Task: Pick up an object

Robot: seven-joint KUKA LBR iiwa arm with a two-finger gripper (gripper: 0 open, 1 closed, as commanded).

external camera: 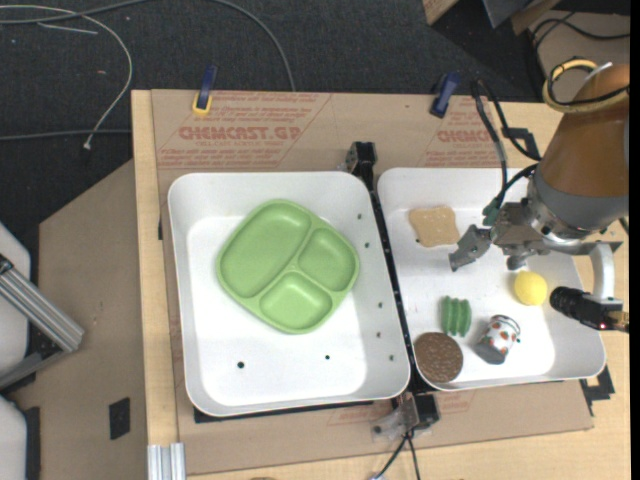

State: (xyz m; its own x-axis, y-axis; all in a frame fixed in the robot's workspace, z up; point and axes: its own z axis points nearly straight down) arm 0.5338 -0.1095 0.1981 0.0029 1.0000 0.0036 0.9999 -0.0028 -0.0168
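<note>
Open, empty gripper (490, 253) at right-centre, hovering over right bin (570, 363). Bare floor beneath; tan sponge (434, 226) just left, yellow ball (530, 288) below-right. Green pickle (456, 315), brown disc (438, 357), small figure (497, 338) lining bottom edge. Green divided plate (288, 265) in left bin (200, 298).

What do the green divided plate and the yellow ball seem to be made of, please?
The green three-compartment plate looks like moulded plastic: uniform colour, smooth rounded ridges, soft satin sheen. The small yellow ball appears smooth and matte, possibly plastic or rubber; at this size the look leaves it open.
</note>
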